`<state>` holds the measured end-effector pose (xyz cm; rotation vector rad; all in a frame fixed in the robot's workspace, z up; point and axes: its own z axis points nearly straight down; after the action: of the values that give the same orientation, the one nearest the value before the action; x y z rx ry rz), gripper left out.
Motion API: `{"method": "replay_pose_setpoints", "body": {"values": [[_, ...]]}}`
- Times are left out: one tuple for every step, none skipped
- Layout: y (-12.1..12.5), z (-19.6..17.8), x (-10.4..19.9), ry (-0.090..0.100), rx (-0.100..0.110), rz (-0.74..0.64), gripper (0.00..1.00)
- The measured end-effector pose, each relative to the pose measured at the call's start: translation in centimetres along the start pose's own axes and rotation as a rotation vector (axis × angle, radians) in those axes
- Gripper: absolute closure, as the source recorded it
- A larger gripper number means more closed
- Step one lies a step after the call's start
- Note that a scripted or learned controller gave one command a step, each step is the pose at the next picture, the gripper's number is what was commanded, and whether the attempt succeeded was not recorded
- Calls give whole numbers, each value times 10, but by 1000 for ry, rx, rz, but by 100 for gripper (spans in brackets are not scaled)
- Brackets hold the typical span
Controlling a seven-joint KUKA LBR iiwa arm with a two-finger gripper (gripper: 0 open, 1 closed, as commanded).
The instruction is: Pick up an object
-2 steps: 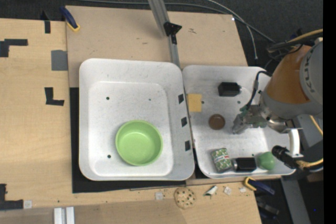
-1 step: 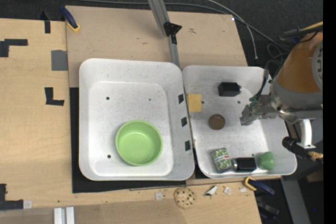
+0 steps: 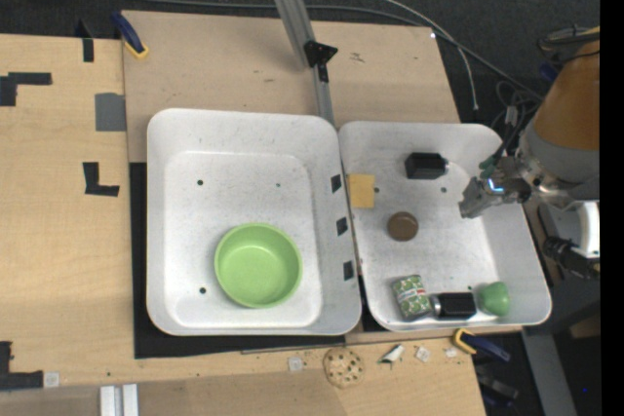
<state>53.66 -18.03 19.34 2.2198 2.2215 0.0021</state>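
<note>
My gripper [image 3: 480,197] hangs over the right edge of the right bin [image 3: 448,136], below the grey arm with its orange band. In that bin lie a small black block [image 3: 425,166], a tan square block [image 3: 362,191], a brown round disc [image 3: 403,227], a green patterned pouch [image 3: 410,297], a black bar-shaped object [image 3: 454,306] and a green rounded object [image 3: 493,298]. The black block is the nearest, to the gripper's left. Nothing shows between the fingers.
The left bin [image 3: 175,136] holds a green bowl [image 3: 257,265]. A metal rod [image 3: 292,5] slants down from the top to the gap between the bins. A cookie-like disc [image 3: 340,367] and small scraps lie on the bench in front.
</note>
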Motion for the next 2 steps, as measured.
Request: {"method": "replay_pose_setpoints", "body": {"values": [[0,-64,-1,0,-1,0,100],[6,-56,48,0,4,-4,100]]}}
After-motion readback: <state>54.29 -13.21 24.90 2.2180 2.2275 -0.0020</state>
